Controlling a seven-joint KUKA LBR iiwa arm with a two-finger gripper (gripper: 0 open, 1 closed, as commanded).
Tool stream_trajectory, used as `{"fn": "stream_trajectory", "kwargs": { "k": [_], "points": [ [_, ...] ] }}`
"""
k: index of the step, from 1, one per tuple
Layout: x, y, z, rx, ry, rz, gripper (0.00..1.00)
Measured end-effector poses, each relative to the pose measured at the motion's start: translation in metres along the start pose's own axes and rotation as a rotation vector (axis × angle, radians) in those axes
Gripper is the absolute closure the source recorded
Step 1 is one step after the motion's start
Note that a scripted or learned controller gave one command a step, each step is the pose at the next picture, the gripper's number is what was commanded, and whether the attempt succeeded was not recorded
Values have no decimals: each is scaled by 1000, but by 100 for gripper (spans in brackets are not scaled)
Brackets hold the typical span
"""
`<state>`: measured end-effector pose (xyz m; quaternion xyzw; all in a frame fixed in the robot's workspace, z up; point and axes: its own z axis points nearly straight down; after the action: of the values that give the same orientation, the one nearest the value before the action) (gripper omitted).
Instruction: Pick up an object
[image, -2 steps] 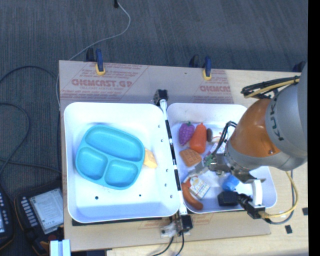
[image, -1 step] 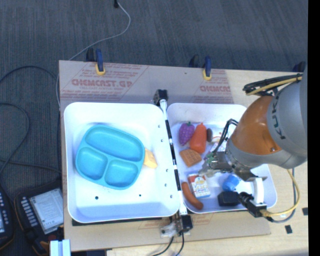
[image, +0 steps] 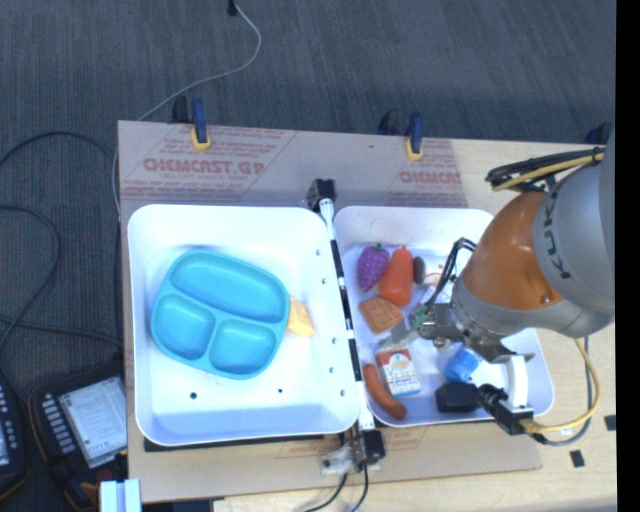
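Left bin (image: 160, 400): blue divided plate (image: 218, 312), yellow piece (image: 301, 318) touching it. Right bin (image: 540, 385): grapes (image: 373, 264), carrot (image: 397, 277) upright in frame, sausage (image: 384, 391) running diagonally toward lower right, carton (image: 399, 370). Jaws' state impossible to tell.

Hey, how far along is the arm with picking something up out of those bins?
Nothing looks picked yet. The sausage, carton, cracker, carrot and grapes all lie in the right bin, and the blue tray sits in the left bin. In hand: the arm is down over the right bin. Left: grip one item and lift it clear.
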<state>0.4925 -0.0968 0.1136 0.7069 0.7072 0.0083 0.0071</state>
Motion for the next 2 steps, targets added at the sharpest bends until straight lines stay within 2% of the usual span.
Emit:
{"fn": "stream_trajectory", "kwargs": {
  "k": [1,2],
  "points": [
    [0,1,-10,0,0,0,100],
    [0,1,-9,0,0,0,0]
  ]
}}
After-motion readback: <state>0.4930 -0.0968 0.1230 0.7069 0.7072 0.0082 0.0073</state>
